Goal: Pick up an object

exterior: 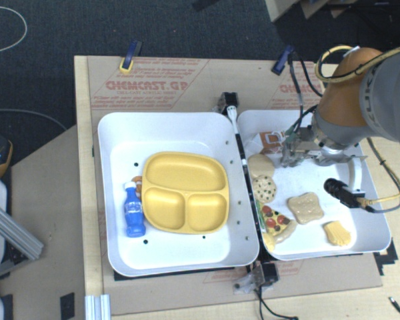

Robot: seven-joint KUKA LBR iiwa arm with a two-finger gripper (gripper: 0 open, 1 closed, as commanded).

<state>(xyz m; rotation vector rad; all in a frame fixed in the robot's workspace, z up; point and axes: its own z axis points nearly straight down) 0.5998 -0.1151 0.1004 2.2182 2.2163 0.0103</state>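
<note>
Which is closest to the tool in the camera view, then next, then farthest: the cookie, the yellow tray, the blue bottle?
From the tool:
1. Cookie, right bin, just below-left of it.
2. Yellow tray, middle of left bin.
3. Blue bottle, left bin, beyond the tray's far side.

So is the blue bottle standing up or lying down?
Lying down. The blue bottle rests on its side on the left bin's floor, cap toward the far side, right beside the yellow tray.

My grey arm wears an orange band above two shallow white plastic bins. One holds a yellow divided tray and blue bottle. The other holds a speckled cookie, tan toast slice and red-dotted pizza wedge.
</note>
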